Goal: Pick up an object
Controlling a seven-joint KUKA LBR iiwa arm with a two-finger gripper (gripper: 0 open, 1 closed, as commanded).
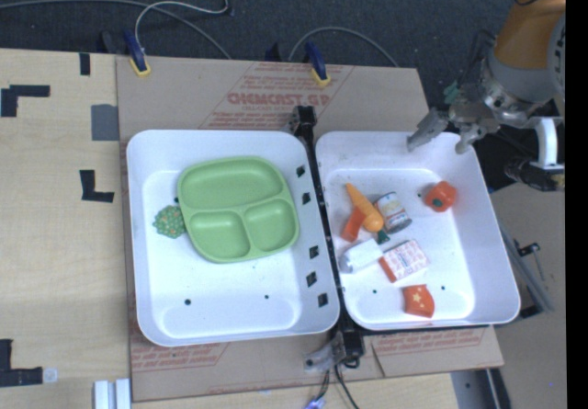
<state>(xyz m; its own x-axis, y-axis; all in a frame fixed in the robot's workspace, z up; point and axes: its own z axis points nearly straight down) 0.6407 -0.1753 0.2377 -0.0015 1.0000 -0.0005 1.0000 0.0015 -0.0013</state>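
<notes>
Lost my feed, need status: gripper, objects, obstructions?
Two-finger gripper open, holding nothing, above right white bin's far rim. Small red tomato-like toy lies nearest, untouched. Nothing between them.

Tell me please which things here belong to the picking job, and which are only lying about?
For the job:
claw, open, above the right bin's far rim
right bin
carrot
tomato
small can
red-and-white packet

Lying about:
left bin
green divided plate
cables

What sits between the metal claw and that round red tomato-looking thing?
Nothing: bare white bin floor lies between the gripper and the red tomato, seen from the overhead camera.
</notes>
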